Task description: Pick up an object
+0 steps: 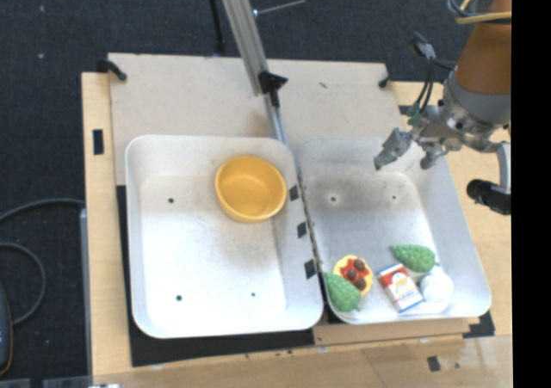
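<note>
tool (408, 154) well apart from red box (400, 286)

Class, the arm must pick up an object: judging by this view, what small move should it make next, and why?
Probably travel toward the near end of the right bin. The gripper hangs open over its far end, holding nothing, while the green leafy toy and small carton lie clustered at the near end.
</note>
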{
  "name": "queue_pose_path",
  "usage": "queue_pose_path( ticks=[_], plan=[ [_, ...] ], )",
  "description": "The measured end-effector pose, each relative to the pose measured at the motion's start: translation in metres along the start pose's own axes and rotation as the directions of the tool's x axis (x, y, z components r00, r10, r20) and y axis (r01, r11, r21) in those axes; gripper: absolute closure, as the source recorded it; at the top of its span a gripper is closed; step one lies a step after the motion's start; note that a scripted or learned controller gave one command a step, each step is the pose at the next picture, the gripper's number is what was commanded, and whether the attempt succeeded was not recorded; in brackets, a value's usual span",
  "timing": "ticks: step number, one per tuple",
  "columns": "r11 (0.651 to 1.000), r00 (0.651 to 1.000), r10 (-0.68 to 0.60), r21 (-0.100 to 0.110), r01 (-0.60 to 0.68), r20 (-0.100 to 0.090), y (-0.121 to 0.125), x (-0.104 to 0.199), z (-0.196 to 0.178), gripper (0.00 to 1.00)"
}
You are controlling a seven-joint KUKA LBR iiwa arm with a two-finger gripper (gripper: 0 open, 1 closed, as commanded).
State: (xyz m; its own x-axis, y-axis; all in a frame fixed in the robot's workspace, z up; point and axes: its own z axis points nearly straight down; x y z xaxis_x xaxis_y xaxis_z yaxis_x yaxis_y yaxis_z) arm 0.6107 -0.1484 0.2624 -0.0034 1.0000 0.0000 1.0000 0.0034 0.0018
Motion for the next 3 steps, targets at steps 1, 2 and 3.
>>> queue_pose_path(
  ticks=[1,2,3],
  plan=[
    [1.0,1.0,0.0,0.0,0.0,0.0,0.0,0.0,0.0,0.0],
    [1.0,1.0,0.004,0.007,-0.004,0.002,-0.006,-0.001,0.062,0.0],
    [1.0,1.0,0.005,0.006,-0.005,0.003,-0.011,-0.003,0.106,0.0]
  ],
)
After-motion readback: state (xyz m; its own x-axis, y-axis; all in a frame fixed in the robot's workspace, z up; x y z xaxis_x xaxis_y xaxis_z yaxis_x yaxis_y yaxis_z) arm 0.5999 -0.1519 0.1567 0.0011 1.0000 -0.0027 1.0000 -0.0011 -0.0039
